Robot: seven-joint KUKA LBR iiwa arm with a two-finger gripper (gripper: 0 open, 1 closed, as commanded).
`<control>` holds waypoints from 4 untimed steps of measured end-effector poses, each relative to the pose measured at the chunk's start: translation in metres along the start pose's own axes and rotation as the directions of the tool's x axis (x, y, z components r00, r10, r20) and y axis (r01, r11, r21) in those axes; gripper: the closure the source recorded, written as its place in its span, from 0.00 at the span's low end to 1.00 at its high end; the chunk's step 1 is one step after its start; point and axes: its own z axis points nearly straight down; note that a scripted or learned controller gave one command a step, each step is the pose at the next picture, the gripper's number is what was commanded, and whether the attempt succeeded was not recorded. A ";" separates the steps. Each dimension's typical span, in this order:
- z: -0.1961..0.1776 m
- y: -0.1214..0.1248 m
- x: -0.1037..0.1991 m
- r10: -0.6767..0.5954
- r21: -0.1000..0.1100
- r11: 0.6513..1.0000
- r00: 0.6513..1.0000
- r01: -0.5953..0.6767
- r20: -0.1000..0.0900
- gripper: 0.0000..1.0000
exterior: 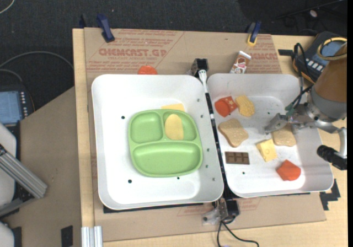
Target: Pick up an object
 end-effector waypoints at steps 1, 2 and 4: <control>-0.011 0.000 -0.003 0.002 -0.005 1.000 1.000 -0.002 0.008 1.00; -0.004 -0.004 0.099 -0.003 0.002 1.000 1.000 0.003 0.006 1.00; -0.146 -0.021 0.246 -0.002 0.002 1.000 1.000 0.002 0.007 1.00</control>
